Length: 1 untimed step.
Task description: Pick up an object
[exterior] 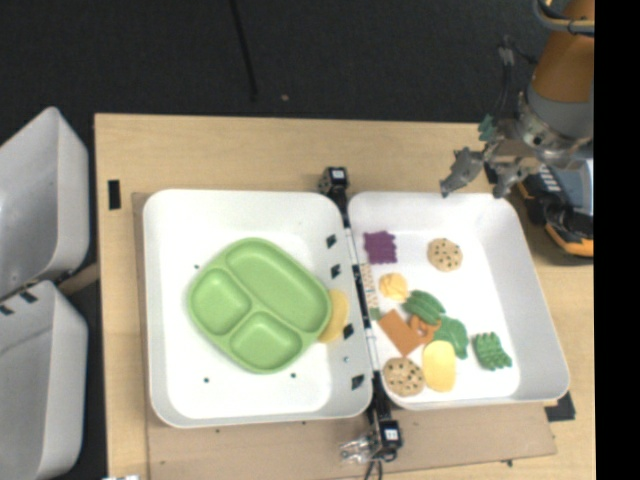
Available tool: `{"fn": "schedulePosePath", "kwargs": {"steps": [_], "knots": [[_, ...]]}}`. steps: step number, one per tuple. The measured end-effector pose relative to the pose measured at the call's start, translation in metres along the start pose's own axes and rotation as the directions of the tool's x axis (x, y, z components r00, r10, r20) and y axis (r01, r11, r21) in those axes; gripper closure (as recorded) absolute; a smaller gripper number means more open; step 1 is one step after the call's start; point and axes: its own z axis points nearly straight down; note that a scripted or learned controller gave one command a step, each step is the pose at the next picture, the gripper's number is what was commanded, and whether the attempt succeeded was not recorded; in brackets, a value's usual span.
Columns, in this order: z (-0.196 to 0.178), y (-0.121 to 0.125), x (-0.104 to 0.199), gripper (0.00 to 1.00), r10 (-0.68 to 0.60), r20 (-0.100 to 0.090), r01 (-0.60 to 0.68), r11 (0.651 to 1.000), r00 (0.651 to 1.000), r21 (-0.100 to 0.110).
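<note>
**Camera view: two white bins on a wooden surface, claw waiting at the far right**

We look down at a slant on a wooden surface (120, 268) carrying two shallow white bins side by side. Moving left to right, the left bin (165, 368) holds one green divided tray (258, 303) with three compartments. A yellow piece (337, 316) peeks out from under the tray's right edge, against the shared wall between the bins.

The right bin (520, 268) holds the small toy foods that the task could draw from. We count one purple square (379, 246) near the far left corner, one pale yellow lump (393, 286) below it, one orange block (402, 332), two green leafy pieces (437, 318) overlapping the block, one yellow oval (438, 366), one green ridged piece (491, 351), and two chocolate-chip cookies: one (444, 255) alone near the far side, one (402, 376) touching the yellow oval at the near edge.

At the far right, the grey and orange arm (565, 68) reaches in, its claw (470, 171) hanging above the right bin's far rim. We cannot tell whether it is spread or pressed together; it pinches nothing we can see.

In our judgement, the reach has not yet started. The far cookie looks the best target: it lies apart from its neighbours and nearest the claw. We would descend straight over it, straddling its edges, and avoid the crowded cluster.
</note>
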Motion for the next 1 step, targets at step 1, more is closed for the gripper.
{"fn": "schedulePosePath", "kwargs": {"steps": [1], "knots": [[-0.0108, 0.0007, -0.0006, 1.0, -0.003, 0.001, 0.003, 1.0, 1.0, -0.002]]}}
